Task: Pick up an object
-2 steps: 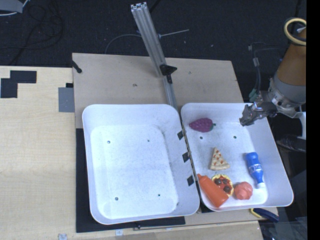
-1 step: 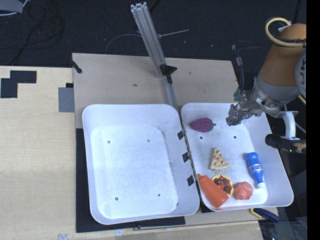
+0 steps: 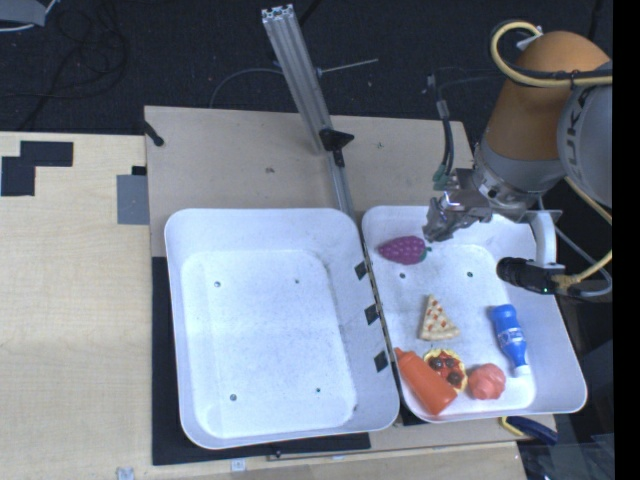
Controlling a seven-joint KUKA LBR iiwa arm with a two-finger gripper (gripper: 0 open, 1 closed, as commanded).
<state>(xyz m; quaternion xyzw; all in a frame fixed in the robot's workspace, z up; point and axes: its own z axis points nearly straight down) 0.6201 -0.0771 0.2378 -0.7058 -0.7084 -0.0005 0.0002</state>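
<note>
Gripper sits low at right bin's far edge, just beside purple grapes, jaws' opening impossible to tell, so centre over the bunch and descend squarely before closing.

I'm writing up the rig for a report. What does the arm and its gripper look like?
The arm is grey with a rounded orange section above the wrist. A yellowish cable loops over the orange part, and a thin dark cable runs down toward the wrist. The gripper is small, metallic and dark, with greenish bits at its base.
</note>
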